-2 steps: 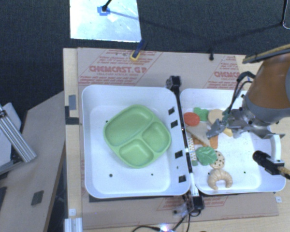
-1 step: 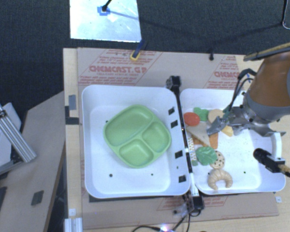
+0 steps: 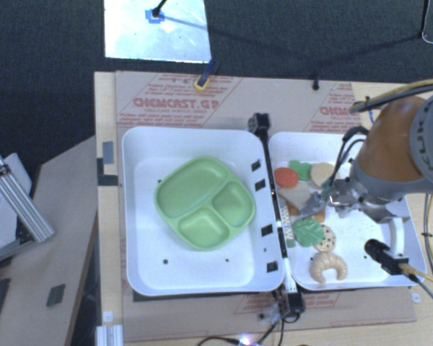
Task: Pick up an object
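From my feed the arm (image 3: 408, 146) comes in from the right, grey with its orange band bulking large just above the wrist; the wrist bends down and to the left; the gripper (image 3: 316, 202) sits low at the end, fingers angled leftward; I can't make out how the fingers stand from this slant.
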`<act>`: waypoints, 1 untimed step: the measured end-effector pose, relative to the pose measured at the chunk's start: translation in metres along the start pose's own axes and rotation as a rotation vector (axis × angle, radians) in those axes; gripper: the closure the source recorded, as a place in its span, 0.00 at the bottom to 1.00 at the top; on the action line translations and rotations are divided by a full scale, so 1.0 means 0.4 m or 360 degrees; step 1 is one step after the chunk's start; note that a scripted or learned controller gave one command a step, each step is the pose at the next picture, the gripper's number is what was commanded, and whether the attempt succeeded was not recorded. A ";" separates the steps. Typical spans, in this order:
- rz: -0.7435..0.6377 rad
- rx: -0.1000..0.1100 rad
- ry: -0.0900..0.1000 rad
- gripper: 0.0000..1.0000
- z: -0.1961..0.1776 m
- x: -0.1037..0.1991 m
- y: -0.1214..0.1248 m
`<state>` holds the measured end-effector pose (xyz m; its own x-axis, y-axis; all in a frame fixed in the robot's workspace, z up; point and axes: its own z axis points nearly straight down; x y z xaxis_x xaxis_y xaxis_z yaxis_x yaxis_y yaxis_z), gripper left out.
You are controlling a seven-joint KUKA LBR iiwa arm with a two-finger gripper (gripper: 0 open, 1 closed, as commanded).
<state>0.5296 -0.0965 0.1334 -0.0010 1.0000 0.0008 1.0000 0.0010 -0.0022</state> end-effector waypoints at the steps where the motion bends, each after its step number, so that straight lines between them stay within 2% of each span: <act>1: 0.0000 -0.0001 0.0000 0.00 0.128 0.001 0.001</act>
<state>0.5298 -0.0960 0.0820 -0.0009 1.0000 0.0010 1.0000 0.0009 -0.0014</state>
